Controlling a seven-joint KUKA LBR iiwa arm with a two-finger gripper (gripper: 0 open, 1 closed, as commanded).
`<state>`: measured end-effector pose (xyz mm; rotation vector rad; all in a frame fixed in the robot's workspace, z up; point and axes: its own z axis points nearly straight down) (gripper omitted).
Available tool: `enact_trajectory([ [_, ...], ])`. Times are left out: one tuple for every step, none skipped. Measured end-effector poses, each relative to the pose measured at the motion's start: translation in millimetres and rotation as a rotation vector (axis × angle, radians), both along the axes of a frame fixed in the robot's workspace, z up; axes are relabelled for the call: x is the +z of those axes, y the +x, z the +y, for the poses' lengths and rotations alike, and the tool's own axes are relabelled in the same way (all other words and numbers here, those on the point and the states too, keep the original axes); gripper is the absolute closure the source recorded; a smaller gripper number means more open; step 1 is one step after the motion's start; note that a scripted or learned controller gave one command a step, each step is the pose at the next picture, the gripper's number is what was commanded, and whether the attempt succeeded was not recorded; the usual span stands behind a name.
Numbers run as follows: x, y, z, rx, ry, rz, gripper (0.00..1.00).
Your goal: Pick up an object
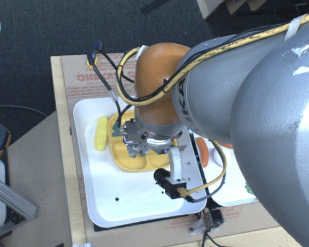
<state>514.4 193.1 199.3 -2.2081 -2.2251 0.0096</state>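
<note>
Two shallow white bins sit side by side on the bench in the camera view. The left bin (96,198) holds a corn cob (101,133) lying near its far-left wall and a flat yellow object (126,160) just beside the cob, partly covered by the arm. The right bin (230,194) is mostly hidden; an orange item (203,151), possibly a carrot, shows at its near edge.

The arm (259,113) reaches in from the right and its orange band (156,78) stands directly above the left bin. The gripper (137,145) is low over the flat yellow object, with the wrist body blocking the fingertips. Whether the end effector is spread or pressed together cannot be told from this angle, and no object is visibly held.

Task status, as a judgement: the approach over a candidate object appears complete or nearly so. The grasp is unconfirmed. Lifting an object clear of the bin floor remains to be done. The corn cob lies untouched on the bin floor.
</note>
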Motion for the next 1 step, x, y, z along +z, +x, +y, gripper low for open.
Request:
enact_trajectory([
  [134.9,-13.0,-3.1,-0.004,0.006,-0.023,1.00],
])
